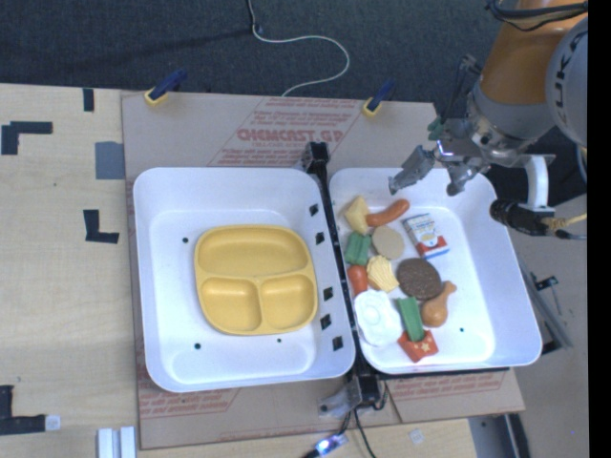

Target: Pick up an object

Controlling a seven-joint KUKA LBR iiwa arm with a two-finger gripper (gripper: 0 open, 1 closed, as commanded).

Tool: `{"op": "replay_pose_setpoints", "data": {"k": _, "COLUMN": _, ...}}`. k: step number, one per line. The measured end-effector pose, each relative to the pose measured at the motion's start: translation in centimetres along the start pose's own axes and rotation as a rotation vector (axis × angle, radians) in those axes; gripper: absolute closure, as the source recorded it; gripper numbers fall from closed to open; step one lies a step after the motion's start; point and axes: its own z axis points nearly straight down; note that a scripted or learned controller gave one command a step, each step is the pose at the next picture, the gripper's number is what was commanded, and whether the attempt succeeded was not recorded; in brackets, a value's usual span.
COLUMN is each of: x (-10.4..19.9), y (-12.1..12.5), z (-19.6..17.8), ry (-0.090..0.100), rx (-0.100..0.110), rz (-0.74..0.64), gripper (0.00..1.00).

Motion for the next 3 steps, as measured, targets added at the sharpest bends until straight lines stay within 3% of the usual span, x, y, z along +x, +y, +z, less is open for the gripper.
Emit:
{"op": "replay_pose_setpoints", "data": {"k": 1, "x": 0.0, "y": 0.2, "z": -0.6, "ry": -0.002, "rx": -0.011, "rz": -0.002, "gripper": 0.00}}
{"op": "replay_pose_setpoints", "data": {"k": 3, "x": 0.1, "y": -1.2, "z": 9.0, "ry": -0.002, "rx": -0.005, "rz": -0.001, "gripper": 0.00}}
